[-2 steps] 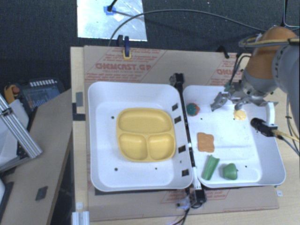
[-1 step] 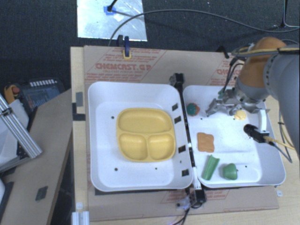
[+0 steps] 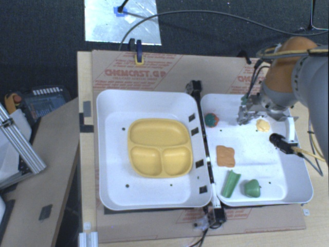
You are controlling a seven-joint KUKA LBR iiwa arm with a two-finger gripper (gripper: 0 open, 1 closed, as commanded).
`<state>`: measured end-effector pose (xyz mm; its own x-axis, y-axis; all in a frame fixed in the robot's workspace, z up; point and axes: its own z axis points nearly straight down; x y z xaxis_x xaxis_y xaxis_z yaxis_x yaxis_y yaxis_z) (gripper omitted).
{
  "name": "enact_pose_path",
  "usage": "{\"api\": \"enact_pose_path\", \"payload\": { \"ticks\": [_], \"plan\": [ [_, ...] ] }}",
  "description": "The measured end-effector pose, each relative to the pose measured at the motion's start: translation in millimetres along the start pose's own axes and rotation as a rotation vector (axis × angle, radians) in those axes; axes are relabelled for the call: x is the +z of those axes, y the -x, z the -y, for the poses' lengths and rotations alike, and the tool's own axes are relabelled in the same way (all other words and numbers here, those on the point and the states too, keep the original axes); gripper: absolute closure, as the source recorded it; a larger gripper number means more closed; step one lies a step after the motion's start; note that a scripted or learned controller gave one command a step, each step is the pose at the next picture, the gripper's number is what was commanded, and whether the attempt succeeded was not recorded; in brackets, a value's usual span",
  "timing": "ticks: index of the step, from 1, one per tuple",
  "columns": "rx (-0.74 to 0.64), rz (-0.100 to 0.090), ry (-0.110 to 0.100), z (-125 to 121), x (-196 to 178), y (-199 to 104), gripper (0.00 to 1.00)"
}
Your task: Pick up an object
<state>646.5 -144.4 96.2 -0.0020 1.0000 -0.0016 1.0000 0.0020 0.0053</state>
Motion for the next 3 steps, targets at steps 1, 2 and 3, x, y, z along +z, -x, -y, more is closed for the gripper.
{"api": "enact_pose_path", "payload": {
  "ticks": [1, 2, 3],
  "plan": [
    [0.003, 0.0, 0.001, 7.2, -59.5, 0.8, 1.0],
    [0.003, 0.0, 0.002, 12.3, -114.5, 8.8, 1.0],
    [-0.002, 0.001, 0.004, 7.3, -179.8, 9.8, 1.0]
  ]
}}
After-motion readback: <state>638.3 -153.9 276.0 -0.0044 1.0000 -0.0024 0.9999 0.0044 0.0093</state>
